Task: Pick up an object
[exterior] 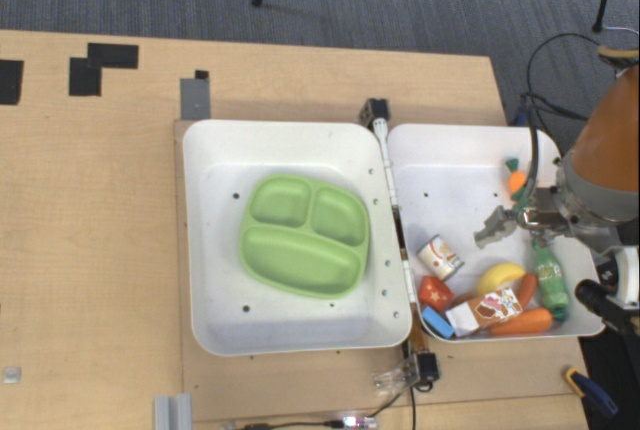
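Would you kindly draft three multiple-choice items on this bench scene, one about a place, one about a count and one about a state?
1. Where does the green plate lie?
A. left bin
B. right bin
C. on the bench outside the bins

2. How many compartments does the plate have?
A. two
B. three
C. five

3. How does the small can lie?
A. tipped on its side
B. stacked on the plate
C. between the tool's fingers

Answers: 1 A, it lies in the middle of the left bin. 2 B, two small wells above one long one. 3 A, it lies tilted on the floor of the right bin, apart from the tool.
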Controlling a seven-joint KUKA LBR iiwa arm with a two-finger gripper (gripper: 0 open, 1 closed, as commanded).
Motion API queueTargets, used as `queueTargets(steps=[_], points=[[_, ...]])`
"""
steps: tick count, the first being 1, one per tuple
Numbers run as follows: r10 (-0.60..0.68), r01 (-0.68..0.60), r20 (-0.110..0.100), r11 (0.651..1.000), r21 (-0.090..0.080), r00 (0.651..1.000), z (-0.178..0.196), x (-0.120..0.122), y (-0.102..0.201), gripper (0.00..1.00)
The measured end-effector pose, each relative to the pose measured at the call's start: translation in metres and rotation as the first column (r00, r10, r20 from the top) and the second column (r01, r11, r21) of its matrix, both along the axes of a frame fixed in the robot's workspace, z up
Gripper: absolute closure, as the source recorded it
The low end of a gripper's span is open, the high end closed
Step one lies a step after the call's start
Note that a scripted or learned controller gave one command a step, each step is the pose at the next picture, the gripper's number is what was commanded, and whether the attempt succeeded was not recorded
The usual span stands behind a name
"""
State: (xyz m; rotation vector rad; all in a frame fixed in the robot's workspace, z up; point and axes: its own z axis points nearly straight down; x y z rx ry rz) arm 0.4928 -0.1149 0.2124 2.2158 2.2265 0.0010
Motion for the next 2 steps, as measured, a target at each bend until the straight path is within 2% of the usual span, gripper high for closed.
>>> queueTargets(steps=[1,2], points=[[-0.093,0.093,0.000,0.996,0.000,0.996,-0.070,0.062,-0.048,0.00],[0.020,-0.020,-0.014,1.000,0.009,1.000,-0.124,0.112,-0.079,0.00]])
